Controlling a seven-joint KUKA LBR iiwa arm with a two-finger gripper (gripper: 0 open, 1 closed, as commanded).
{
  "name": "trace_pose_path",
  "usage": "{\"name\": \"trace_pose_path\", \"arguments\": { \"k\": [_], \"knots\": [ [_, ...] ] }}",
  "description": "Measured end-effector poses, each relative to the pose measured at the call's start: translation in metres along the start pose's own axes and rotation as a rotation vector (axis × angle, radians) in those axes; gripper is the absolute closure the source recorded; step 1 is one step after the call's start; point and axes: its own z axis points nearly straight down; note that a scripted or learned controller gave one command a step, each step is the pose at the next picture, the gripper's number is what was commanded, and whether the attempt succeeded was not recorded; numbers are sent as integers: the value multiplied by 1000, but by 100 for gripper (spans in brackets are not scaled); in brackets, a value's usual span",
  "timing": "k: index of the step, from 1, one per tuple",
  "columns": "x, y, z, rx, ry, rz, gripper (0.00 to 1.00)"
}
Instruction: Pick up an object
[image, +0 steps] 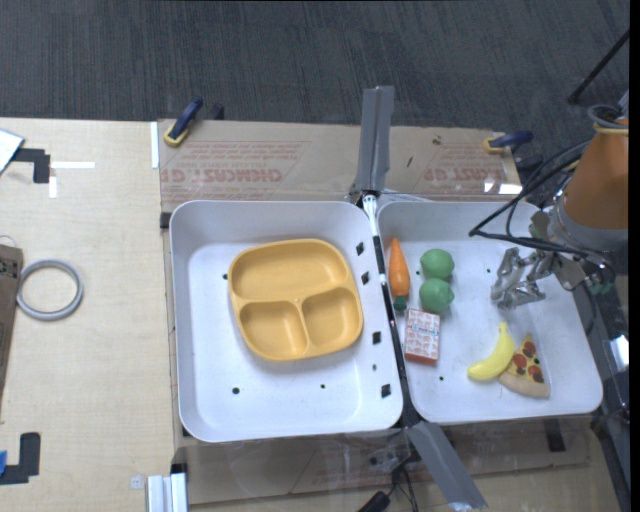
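Gripper hanging over right bin, jaws looking spread, pinching nothing | banana lying just below, touching pizza | risk: fingers nudging both together; banana's curve slipping out; limes rolling if bumped

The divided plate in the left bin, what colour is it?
The divided plate is yellow-orange all over, plain in the camera view.
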Motion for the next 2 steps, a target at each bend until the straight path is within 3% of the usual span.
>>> {"name": "trace_pose_path", "arguments": {
  "k": [1,2],
  "knots": [
    [-40,-12,0,2,-4,-421,100],
    [-54,-16,-1,1,-4,-813,100]
  ]
}}
